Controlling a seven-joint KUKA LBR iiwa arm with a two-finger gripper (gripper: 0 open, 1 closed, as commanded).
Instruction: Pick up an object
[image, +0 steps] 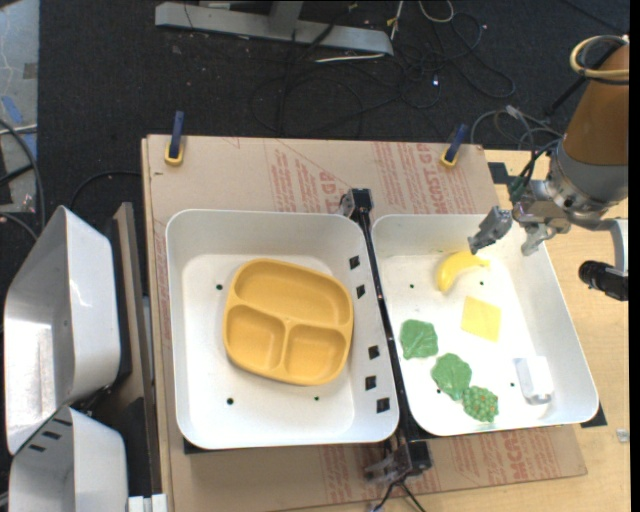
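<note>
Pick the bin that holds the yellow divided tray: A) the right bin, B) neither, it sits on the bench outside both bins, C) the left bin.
C: the yellow divided tray lies flat inside the left bin, while the right bin holds the banana, the yellow slice and the green pieces.

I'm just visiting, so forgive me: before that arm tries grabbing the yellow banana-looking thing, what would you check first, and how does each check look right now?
1. Gripper open: ok, its two fingers are spread apart.
2. Gripper holding nothing: ok, there is nothing between the fingers.
3. Banana exposed: ok, it lies uncovered in the right bin.
4. Room around it: ok, the yellow square and green pieces lie apart from it.
5. Gripper lined up over the banana: not ok, it sits to the banana's upper right.
6. Gripper height above the bin: cannot tell from this slanted view.
</note>
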